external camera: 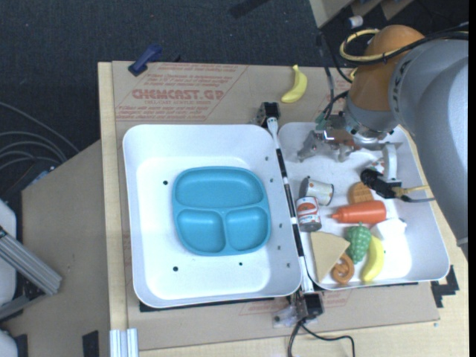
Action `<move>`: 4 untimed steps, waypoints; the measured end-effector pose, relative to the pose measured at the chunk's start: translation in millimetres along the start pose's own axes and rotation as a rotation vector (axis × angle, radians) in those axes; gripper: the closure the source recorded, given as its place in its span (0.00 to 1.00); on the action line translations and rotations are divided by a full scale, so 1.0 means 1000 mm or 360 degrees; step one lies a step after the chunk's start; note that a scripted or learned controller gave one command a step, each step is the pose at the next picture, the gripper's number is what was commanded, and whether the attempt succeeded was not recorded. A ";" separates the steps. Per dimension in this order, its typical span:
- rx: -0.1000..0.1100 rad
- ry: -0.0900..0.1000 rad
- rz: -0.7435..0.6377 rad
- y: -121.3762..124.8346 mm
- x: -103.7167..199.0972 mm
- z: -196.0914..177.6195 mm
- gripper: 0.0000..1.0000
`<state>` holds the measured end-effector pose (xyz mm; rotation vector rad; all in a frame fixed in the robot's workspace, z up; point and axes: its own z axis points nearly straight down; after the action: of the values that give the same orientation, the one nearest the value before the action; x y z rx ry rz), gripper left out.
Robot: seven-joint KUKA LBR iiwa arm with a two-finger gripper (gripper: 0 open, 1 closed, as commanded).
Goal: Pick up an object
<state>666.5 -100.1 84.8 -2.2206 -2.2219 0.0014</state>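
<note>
Hovering claw [327, 146] near right bin's [428, 262] far edge

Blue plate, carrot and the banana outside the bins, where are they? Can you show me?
Blue plate [220, 209]: camera view, on the ridge where its three compartments meet.
Carrot [361, 213]: camera view, middle of its orange body.
Banana [295, 87]: camera view, middle of its curve, on the board behind the bins.

blue tray [220, 208], orange carrot [360, 213], perhaps green grapes [359, 242]
</note>
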 end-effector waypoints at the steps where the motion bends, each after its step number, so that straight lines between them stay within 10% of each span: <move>1: 0.0002 0.0001 0.0000 0.000 0.008 0.000 0.00; 2: 0.0000 0.0000 -0.0001 0.000 0.008 -0.010 1.00; 3: 0.0001 0.0000 -0.0001 0.000 0.008 -0.010 0.00; 4: 0.0001 0.0000 0.0002 0.000 -0.001 0.000 0.00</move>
<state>666.3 -101.3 84.8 -2.2215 -2.2197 0.0021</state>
